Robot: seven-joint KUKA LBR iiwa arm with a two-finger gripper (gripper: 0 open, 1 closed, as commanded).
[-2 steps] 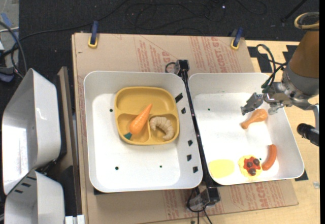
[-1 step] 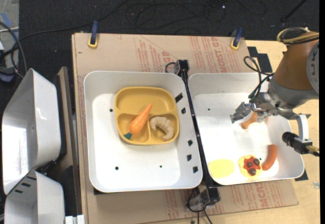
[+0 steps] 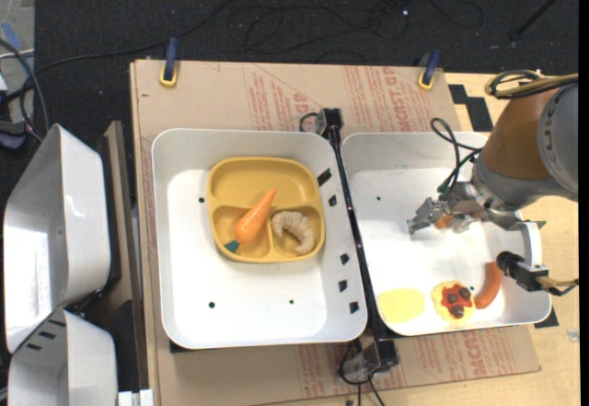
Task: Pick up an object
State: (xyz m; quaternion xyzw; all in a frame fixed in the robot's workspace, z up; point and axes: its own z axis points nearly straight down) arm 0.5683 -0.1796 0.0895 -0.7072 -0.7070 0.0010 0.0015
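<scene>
Carrot [image 3: 255,215], shrimp [image 3: 294,229] (yellow tray [image 3: 225,179]), left bin [image 3: 175,238]

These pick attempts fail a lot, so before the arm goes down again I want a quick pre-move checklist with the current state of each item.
1. Gripper over the right bin: ok.
2. Nothing seen between its fingers: ok.
3. Finger opening: cannot tell.
4. Targets lying apart in the right bin: yellow disc, toy pizza, sausage along the near edge: ok.
5. Gripper above one of them: not ok, it hangs over bare floor further back.
6. Carrot and shrimp sit in the yellow plate, left bin: ok.
</scene>
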